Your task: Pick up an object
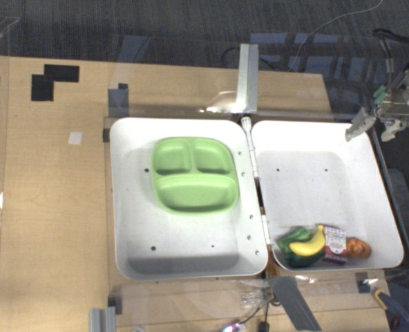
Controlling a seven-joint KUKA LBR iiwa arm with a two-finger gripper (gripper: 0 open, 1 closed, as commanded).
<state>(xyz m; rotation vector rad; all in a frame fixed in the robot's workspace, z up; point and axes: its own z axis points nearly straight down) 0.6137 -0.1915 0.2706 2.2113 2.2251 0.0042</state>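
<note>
My gripper (375,126) hovers over the far right corner of the right bin (315,164). Its two fingers stand apart, open, with nothing between them. A small pile lies in the near corner of that bin, well away from the gripper: a yellow banana (309,245), a green vegetable (293,234) beside it, a white and red packet (335,240) and an orange-brown toy (358,248). A green divided plate (194,173) lies flat in the left bin (132,206).
A metal divider rail (255,185) runs between the two bins, and an upright metal post (249,78) stands behind them. Wooden bench top (45,206) stretches to the left. Cables and clamps sit along the bench's near edge (260,310).
</note>
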